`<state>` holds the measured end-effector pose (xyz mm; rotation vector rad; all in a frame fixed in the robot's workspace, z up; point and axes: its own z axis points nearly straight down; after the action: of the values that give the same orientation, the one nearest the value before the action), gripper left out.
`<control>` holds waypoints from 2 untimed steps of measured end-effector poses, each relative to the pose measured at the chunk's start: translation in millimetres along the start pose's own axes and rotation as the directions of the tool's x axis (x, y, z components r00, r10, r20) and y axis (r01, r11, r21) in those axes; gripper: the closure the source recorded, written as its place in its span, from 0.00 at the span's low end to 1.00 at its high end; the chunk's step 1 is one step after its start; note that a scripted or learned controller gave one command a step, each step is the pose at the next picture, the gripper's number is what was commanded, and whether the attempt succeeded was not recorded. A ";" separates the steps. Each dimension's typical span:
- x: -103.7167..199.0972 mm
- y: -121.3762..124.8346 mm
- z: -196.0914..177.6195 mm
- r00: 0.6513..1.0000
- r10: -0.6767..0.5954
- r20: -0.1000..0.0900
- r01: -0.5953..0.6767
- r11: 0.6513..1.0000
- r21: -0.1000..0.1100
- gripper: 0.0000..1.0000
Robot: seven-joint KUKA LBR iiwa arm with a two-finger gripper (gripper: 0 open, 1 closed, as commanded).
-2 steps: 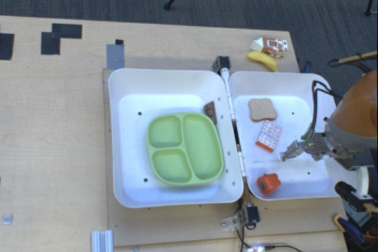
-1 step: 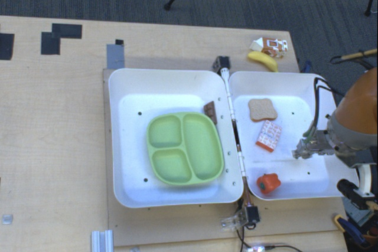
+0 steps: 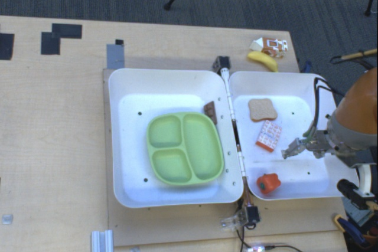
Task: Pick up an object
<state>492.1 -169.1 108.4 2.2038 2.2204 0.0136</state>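
gripper: the gripper (image 3: 293,149) sits at right of centre in the frame, over the right bin (image 3: 307,87), tips aimed left; i cannot tell how the jaws stand, and nothing shows between them.
nearest object: a red-and-white packet (image 3: 269,136) lies just left of and above the tips, tilted and flat on the bin floor.
other candidates: a bread slice (image 3: 262,109) further up; an orange-red toy (image 3: 269,183) near the bin's lower edge.
left bin: a green divided plate (image 3: 184,149) in the left bin (image 3: 127,127), with a small brown piece (image 3: 209,108) by the divider.
risk, flat packet: it probably offers little edge, so the tips may slide over it or shove it aside.
risk, aim: a descent from here likely lands between packet and toy, closing on nothing.
risk, toy: rounded, may roll away if nudged.
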 end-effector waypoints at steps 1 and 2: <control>0.4 1.7 -10.6 1.000 -0.003 0.000 0.003 1.000 -0.004 1.00; 0.4 1.7 -10.6 1.000 -0.002 0.000 0.002 1.000 -0.004 0.00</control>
<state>493.7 -168.7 119.0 2.1993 2.2212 0.0174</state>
